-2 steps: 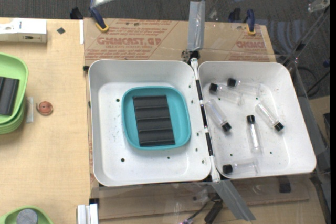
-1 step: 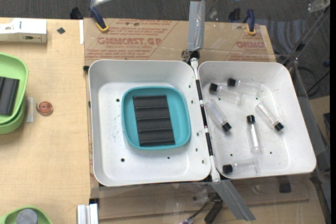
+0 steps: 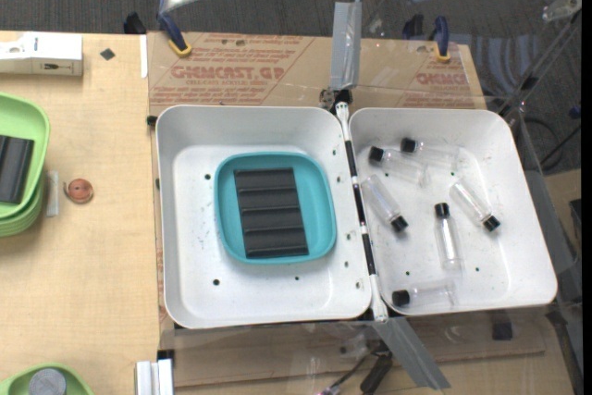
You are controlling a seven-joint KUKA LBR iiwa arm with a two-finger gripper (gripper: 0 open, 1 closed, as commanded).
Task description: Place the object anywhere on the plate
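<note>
Plainly, the teal plate (image 3: 275, 206) sits near the middle of the left bin (image 3: 185, 282), carrying a black ribbed insert (image 3: 270, 211), with bare white floor open around all its edges. Clear tubes with black caps (image 3: 446, 234) lie scattered in the right bin (image 3: 518, 273), several near its walls, apart from the plate

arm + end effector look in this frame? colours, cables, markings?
Cannot tell from this frame. Above the bins are their contents: teal plate with a black ribbed block in the left bin, clear black-capped vials in the right bin.
</note>
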